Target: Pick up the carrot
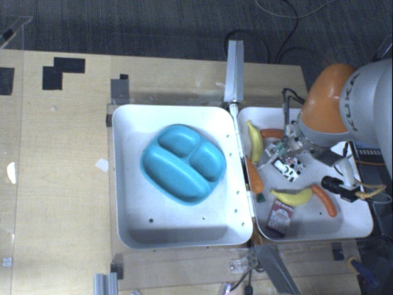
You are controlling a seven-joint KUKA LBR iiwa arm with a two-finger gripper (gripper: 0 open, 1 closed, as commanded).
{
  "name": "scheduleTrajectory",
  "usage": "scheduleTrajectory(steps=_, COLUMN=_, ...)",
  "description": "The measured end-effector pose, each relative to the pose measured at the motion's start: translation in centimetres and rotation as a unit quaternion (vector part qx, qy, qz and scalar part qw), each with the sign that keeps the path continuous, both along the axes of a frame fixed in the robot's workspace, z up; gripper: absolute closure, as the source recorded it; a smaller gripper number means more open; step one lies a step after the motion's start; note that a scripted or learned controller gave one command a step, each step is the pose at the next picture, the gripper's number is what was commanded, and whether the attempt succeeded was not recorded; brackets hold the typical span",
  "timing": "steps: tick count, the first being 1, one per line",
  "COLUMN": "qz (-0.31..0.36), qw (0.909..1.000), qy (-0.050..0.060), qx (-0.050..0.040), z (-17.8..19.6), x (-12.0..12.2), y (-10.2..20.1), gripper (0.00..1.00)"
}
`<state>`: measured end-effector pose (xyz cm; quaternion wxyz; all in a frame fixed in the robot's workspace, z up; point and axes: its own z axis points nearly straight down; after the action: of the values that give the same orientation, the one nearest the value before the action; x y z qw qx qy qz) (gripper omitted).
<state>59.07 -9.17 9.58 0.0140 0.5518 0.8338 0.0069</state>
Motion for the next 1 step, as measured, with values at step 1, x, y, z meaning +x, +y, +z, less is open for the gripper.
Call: scheduleTrajectory(steps=1, qz=0.042, qw=0.9991, qy=-0.002, qx=-0.0021, z=0.03, x=-3.75, y=-0.19, gripper=0.0)
